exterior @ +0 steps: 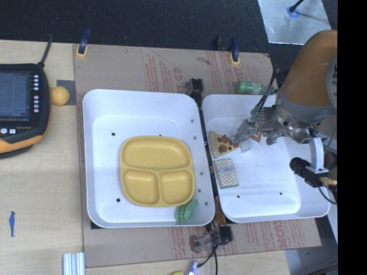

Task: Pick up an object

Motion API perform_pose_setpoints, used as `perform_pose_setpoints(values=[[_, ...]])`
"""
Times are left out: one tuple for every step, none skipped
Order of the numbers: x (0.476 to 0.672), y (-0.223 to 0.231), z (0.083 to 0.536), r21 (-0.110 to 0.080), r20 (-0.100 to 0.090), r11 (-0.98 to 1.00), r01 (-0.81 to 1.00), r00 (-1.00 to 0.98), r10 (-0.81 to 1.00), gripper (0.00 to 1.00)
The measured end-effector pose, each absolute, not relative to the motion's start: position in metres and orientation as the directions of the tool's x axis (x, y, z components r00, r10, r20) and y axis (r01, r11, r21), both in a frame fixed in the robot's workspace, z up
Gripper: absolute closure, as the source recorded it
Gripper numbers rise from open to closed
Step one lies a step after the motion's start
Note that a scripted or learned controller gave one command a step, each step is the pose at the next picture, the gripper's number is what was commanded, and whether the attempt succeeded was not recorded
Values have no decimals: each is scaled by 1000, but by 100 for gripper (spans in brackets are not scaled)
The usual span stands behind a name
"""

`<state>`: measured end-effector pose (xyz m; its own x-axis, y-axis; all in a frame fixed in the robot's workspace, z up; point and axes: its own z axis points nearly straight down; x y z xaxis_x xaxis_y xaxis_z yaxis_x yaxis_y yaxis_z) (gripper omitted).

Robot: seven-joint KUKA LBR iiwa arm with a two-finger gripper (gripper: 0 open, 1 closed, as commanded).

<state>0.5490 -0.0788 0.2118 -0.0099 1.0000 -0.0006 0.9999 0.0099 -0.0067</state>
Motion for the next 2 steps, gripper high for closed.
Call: perform_pose_setpoints(values=[[591, -137, 192, -2, 0, 2, 1000, -2, 1000, 0], [641, -187, 106, -3, 0, 2, 1000, -2, 1000, 0]])
